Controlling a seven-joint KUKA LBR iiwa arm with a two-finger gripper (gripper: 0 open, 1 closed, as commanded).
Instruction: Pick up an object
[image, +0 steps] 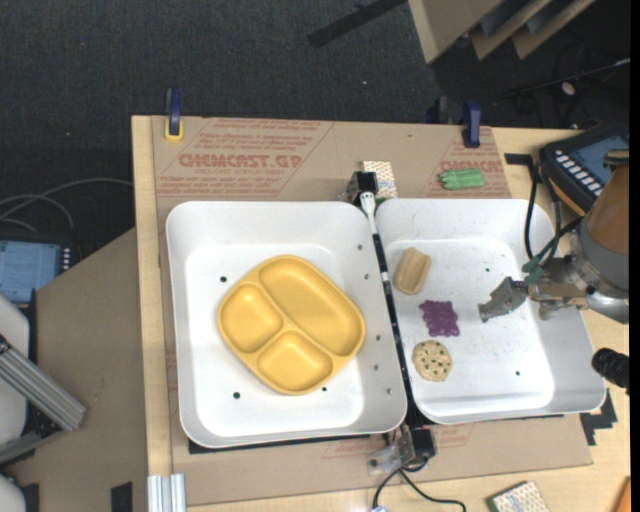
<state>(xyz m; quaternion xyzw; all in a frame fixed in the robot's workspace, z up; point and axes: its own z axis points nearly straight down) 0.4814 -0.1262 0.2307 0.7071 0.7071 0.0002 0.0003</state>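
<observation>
Two white bins sit side by side on a brown board. The left bin holds a yellow tray with three compartments, lying near the bin's middle and turned at a slant.

The right bin holds three small things, all in its left half. A tan block lies toward the far left corner, close to the wall shared with the other bin. A purple piece lies nearer the camera than the block, and a round cookie with dark specks lies just beside it, nearer still. None of the three touch.

The arm comes in from the right, over the right bin's right side. The gripper points left toward the purple piece but stands apart from it, with bare bin floor between them. Nothing sits between its fingers; whether they are spread or closed, I cannot tell at this angle.

A small green thing lies on the board beyond the right bin, outside it
</observation>
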